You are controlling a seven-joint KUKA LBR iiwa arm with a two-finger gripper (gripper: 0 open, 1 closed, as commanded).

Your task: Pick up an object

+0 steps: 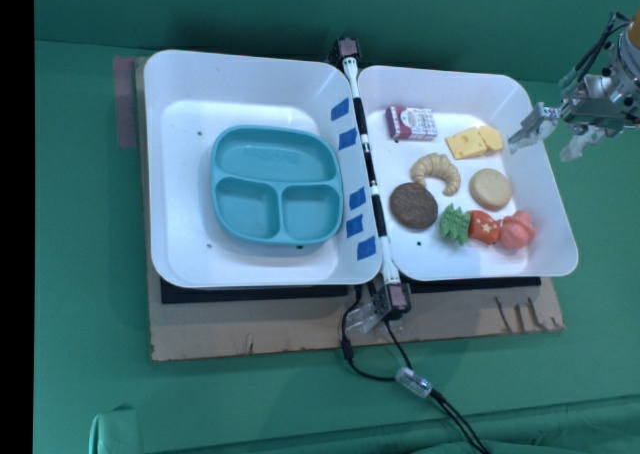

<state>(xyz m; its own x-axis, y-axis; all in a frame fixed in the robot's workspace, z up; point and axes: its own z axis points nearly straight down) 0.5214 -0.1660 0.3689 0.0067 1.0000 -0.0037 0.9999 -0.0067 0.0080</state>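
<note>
Camera view has the claw [553, 135] hanging at the right bin's [545, 242] far right edge, up off the floor of it, fingers spread apart with nothing between them. So this looks like the approach — no grasp made yet, by my reading.

Plenty to choose from in that bin. Cheese [474, 141] lies nearest the claw, just to its left. Beside it toward the back, a red carton [411, 123]. A croissant [437, 172] sits mid-bin, a brown cookie [413, 205] in front of it, a pale biscuit [490, 188] to the right. Along the front edge, green leaves [455, 224], a tomato [484, 227] and a pink piece [516, 230] sit packed together, touching.

Over in the left bin [180, 262], a teal tray [276, 184] with three compartments, well apart from the action.

Next move, I'd say: swing left over the cheese or biscuit, both with room around them, then drop straight down and close. The crowded front trio looks the harder pick — fingers could nudge a neighbour.
</note>
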